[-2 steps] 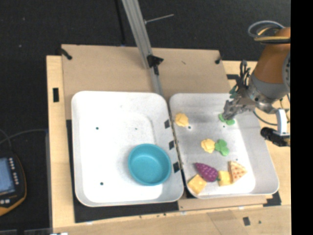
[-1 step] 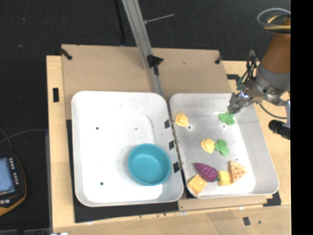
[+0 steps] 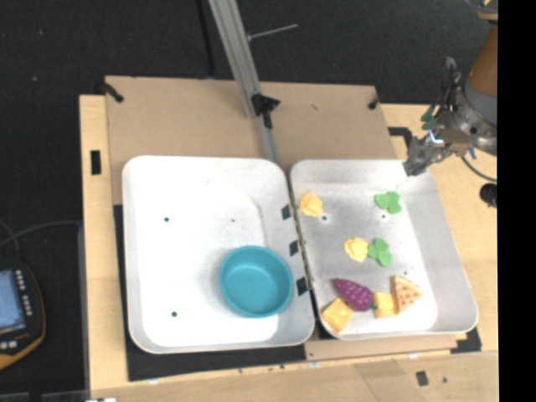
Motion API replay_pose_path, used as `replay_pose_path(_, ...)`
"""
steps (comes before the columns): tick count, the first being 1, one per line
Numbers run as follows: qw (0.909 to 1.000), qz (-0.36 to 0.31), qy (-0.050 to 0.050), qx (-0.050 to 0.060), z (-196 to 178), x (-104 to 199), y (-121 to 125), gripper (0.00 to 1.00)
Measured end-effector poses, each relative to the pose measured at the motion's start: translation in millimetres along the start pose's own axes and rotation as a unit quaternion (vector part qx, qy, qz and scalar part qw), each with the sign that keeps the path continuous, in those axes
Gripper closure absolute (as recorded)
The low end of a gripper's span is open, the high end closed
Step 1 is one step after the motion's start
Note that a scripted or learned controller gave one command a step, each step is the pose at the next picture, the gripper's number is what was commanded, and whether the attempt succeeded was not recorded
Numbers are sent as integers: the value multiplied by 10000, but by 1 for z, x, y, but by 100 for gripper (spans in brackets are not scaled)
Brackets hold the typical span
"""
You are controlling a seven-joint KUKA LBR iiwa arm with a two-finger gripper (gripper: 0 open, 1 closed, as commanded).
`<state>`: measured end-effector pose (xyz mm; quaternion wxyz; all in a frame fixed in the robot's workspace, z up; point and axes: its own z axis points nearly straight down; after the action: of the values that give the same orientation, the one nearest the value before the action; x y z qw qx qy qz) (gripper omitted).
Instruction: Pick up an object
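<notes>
The right bin (image 3: pixel 435 224) holds several small toy foods. A yellow piece (image 3: pixel 311 204) lies near its left wall, and a green piece (image 3: pixel 388 200) lies toward the back right. In the middle sit a yellow shell-like piece (image 3: pixel 356 249) and a green one (image 3: pixel 381 252) side by side. Along the front lie a yellow block (image 3: pixel 337 315), a purple grape bunch (image 3: pixel 353 294), a small yellow piece (image 3: pixel 383 305) and a pizza slice (image 3: pixel 406 292). My gripper (image 3: pixel 417 162) hangs over the bin's back right corner, above and right of the green piece, holding nothing that I can see.
The left bin (image 3: pixel 167 191) holds a teal bowl (image 3: pixel 255 280) near its front right. A grey metal post (image 3: pixel 239 53) slants up from between the bins at the back. A handheld controller (image 3: pixel 15 304) lies at the far left, off the bench.
</notes>
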<state>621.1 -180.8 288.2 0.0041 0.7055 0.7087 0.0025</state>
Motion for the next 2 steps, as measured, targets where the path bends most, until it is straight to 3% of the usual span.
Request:
replay_pose_path(1, 10000, -11, 8, 31, -5, 0, 1, 100)
replay_pose_path(2, 10000, 13, 6, 41, 10, 40, 11, 100)
